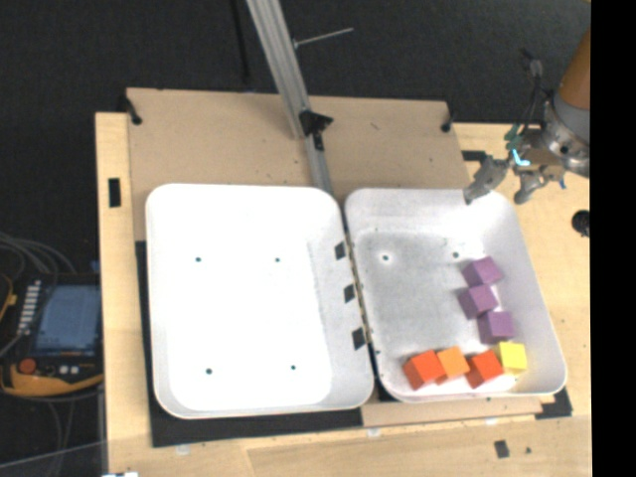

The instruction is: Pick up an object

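Observation:
The right bin [427,217] holds several small blocks. Three purple blocks [484,271] [477,299] [496,325] run down its right side. Along its near edge lie a red-orange block [425,368], an orange block [453,362], a red block [485,367] and a yellow block [512,355]. My gripper [505,184] hovers over the far right corner of that bin, well away from the blocks. Its two fingers [484,181] are spread apart with nothing between them.
The left bin [243,296] sits beside the right one. A slanted metal rail [283,63] runs from the top down to the gap between the bins. A controller box with cables [55,331] lies off the bench at the left.

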Tool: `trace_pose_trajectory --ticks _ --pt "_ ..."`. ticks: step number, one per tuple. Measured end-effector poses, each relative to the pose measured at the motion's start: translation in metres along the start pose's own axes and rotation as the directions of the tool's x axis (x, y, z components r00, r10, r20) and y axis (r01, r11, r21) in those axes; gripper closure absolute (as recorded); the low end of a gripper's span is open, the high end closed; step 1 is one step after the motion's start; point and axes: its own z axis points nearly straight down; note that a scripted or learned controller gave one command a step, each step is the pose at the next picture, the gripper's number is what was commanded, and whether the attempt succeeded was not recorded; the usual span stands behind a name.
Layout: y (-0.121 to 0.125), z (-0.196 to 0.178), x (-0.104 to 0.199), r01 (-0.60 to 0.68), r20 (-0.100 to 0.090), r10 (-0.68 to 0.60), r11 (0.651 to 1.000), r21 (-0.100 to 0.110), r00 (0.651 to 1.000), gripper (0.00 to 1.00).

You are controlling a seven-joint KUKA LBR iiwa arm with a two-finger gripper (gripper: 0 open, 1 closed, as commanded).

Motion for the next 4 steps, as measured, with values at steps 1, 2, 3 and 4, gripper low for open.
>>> trace_pose_trajectory --ticks 1,2,3,4 --pt "0.001 -0.003 -0.001 0.003 0.004 -0.003 1.0 -0.004 1.0 0.0" --pt "-0.004 0.059 -0.003 -0.002 0.002 0.002 1.0 0.0 1.0 0.0" --pt "-0.006 0.1 -0.002 -0.003 0.002 0.003 1.0 -0.001 1.0 0.0" --pt "-0.009 0.161 0.002 -0.002 0.001 0.002 1.0 0.0 1.0 0.0"
